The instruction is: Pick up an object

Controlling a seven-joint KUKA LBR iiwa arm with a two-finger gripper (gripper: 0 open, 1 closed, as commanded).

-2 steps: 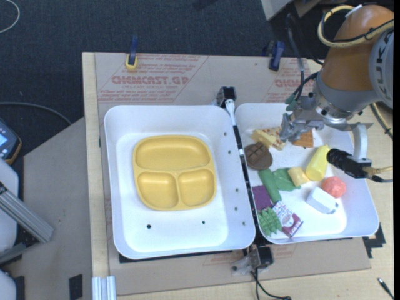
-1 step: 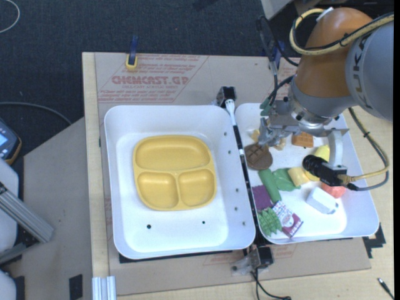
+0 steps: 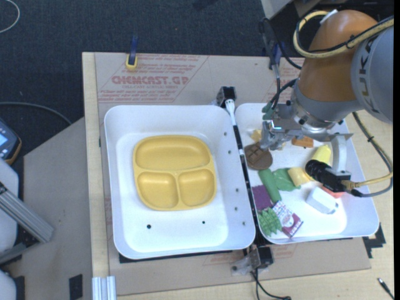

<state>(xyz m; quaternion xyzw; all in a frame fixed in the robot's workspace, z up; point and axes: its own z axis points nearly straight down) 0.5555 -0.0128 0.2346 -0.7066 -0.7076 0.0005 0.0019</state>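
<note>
left bin (image 3: 119, 186) holds a yellow tray (image 3: 174, 171); right bin (image 3: 362, 214) holds mixed items.

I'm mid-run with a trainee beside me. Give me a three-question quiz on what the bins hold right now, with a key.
1. True or false: the yellow divided tray lies in the left bin.
2. Multiple choice: the gripper hangs over the A) left bin, B) right bin, C) cardboard sheet.
3. Fill in: the round object by the divider, just below the gripper, is ____ in colour.

Key
1. True. The tray has three compartments and sits mid-bin.
2. B. It sits above the upper left part of the right bin.
3. Brown.
</note>
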